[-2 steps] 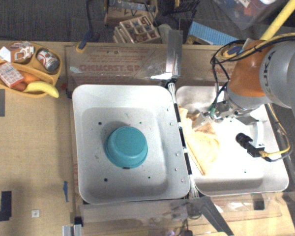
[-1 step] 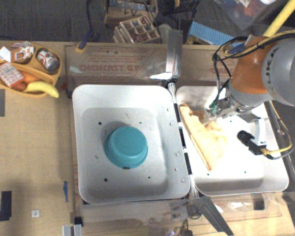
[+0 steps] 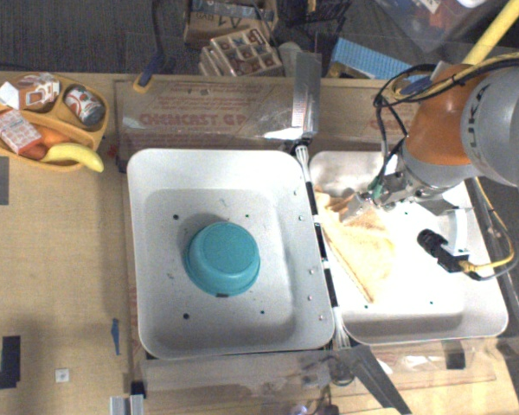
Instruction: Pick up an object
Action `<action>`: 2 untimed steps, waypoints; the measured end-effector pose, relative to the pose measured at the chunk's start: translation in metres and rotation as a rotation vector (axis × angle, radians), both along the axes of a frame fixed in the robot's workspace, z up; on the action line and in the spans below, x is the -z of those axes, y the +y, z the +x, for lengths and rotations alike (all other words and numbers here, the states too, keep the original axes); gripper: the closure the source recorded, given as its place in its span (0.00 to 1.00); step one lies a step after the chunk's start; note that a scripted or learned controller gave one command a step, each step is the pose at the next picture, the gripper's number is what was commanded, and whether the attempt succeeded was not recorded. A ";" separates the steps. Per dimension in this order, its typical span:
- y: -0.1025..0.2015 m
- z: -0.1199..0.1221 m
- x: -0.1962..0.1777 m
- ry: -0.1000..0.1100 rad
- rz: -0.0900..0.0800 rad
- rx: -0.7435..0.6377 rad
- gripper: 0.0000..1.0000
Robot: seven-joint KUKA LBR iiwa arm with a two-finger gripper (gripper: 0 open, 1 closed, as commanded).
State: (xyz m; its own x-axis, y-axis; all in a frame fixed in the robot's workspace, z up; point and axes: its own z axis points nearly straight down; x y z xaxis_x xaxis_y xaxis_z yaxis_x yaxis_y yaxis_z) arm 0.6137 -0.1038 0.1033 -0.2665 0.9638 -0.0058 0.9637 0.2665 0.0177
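Teal bowl [image 3: 224, 258] sat upside down in the left bin [image 3: 156, 180], gripper [image 3: 368, 199] hovered low over tan cloth [image 3: 363, 245] in the right bin [image 3: 467, 318] — grasp unclear, can't tell.

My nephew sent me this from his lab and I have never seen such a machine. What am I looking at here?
This is one picture from a camera fixed above a workbench, looking down at a slant. The grey and orange thing on the right is a robot arm, reaching into the right white bin. Its hand is low over some tan, cloth-like material; I cannot tell whether it grips anything. The left white bin holds an upturned teal bowl. At the far left sits a tray of toy food, with a banana.
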 end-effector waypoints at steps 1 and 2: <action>0.026 -0.033 -0.082 0.016 0.001 0.091 0.00; 0.006 -0.035 0.007 0.012 0.002 0.142 0.00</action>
State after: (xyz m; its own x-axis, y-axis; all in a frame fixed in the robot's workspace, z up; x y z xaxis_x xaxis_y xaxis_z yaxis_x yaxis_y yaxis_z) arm 0.5784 -0.0982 0.0961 -0.1278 0.9918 -0.0018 0.9918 0.1278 0.0060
